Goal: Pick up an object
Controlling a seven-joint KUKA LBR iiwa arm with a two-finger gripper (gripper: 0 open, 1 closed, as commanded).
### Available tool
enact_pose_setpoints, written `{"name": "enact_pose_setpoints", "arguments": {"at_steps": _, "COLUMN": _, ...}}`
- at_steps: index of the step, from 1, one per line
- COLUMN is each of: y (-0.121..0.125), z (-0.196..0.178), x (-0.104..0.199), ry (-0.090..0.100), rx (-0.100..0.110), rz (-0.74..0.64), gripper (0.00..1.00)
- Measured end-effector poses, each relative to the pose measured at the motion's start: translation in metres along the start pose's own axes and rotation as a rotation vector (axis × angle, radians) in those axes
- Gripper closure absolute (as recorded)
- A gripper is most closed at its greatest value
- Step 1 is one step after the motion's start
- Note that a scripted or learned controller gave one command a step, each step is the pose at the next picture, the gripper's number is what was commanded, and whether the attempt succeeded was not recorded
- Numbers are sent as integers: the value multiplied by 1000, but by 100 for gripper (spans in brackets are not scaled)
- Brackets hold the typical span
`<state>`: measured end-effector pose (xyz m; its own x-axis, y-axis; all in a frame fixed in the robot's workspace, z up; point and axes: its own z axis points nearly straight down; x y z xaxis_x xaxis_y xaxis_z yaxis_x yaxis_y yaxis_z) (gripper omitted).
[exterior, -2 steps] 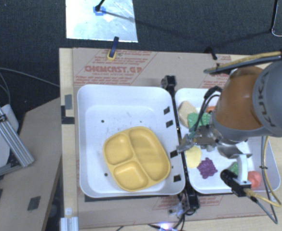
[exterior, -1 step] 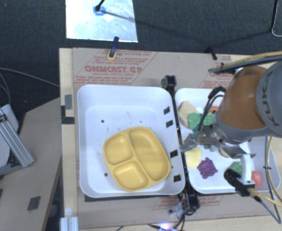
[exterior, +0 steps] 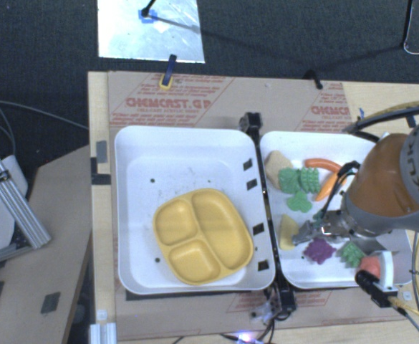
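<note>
Two shallow white plastic bins side by side on the desk. Left bin [exterior: 134, 192]: just a yellow three-compartment plastic plate [exterior: 203, 235]. Right bin [exterior: 284, 143]: pile of toy food, incl. green leafy pieces [exterior: 299, 181], an orange carrot-like stick [exterior: 322, 165] and a purple grape-like cluster [exterior: 319, 250]. Gripper [exterior: 311, 229] low by the purple cluster; can't tell how the fingers sit or whether holding anything.

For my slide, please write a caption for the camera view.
Gripper low in the right bin among toy foods; yellow tray in the left bin.
</note>
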<state>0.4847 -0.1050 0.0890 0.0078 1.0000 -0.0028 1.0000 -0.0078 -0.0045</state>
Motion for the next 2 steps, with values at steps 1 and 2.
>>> {"name": "enact_pose_setpoints", "arguments": {"at_steps": 1, "y": 2, "z": 5, "x": -22, "ry": 2, "rx": -5, "rz": -7, "gripper": 0}}
{"name": "enact_pose_setpoints", "arguments": {"at_steps": 2, "y": 3, "z": -6, "x": -21, "ry": 2, "rx": -8, "rz": -9, "gripper": 100}}
